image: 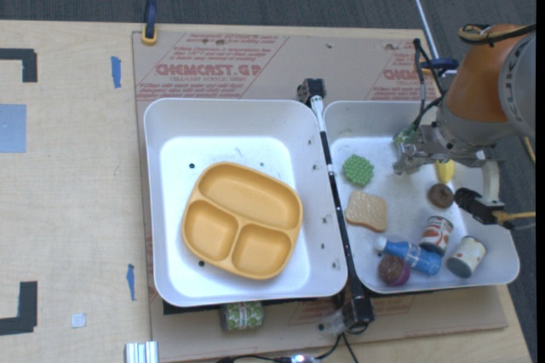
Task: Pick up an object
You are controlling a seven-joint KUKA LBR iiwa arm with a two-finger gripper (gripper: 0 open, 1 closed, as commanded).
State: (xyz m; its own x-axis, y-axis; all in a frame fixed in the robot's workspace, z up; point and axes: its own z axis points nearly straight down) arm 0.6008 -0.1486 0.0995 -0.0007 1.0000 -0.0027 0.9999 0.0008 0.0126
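Note:
My gripper (408,158) hangs over the back of the right bin (507,267), below the grey wrist with the orange band. To its left lies a green bumpy piece (358,170). A slice of toast (367,211) lies in front of that. Just right of the gripper are a small yellow item (444,172) and a brown round item (440,195). Near the front of the bin lie a red-and-white can (437,232), a blue bottle (413,256), a dark red ball (392,269) and a pale cup (466,256). I see nothing held by the gripper.
The left bin (162,182) holds a yellow divided plate (243,220). A green can (243,316) lies on the board in front of the left bin. A black rail (332,191) runs between the two bins.

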